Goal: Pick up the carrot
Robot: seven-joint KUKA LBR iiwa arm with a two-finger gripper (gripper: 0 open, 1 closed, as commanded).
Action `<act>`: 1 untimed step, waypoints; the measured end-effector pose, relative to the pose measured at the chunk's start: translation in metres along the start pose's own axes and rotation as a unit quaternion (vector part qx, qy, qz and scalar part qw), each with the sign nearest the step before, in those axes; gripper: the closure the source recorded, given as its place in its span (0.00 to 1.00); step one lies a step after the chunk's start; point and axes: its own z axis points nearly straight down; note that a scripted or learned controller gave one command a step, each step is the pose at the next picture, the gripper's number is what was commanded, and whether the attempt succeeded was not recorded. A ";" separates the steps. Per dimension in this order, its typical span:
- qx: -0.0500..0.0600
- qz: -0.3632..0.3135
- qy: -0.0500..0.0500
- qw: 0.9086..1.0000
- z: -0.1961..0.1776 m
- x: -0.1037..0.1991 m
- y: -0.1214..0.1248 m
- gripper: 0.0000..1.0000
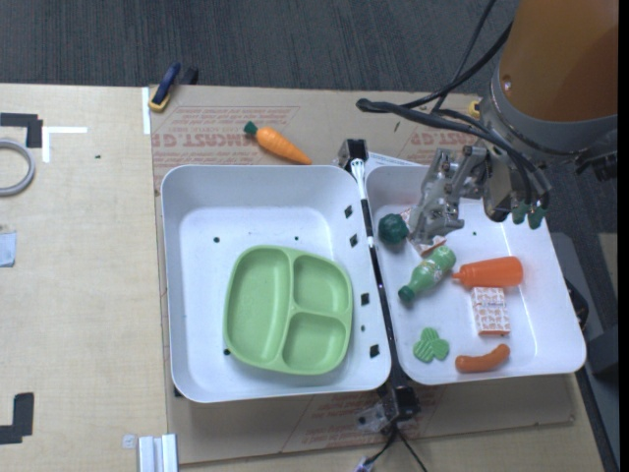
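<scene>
The carrot (278,144), orange with a small green top at its left end, lies on the cardboard just behind the left bin's far rim, outside both bins. My gripper (429,228) hangs low in the right bin's far left part, well to the right of the carrot and nearer the camera. It stands beside a dark green round piece (393,228) and just above a green toy bottle (428,273). A small red and white scrap (433,248) shows under its tip. Nothing is seen held.
The left bin (187,264) holds a light green divided plate (289,309). The right bin (550,293) also holds an orange-red stick (491,271), a red and white packet (489,313), a green leafy piece (429,346) and a sausage (483,359). A blue and yellow marker (165,85) lies at the far left.
</scene>
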 end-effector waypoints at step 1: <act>0.000 -0.105 0.002 0.994 0.169 -0.011 -0.053 1.00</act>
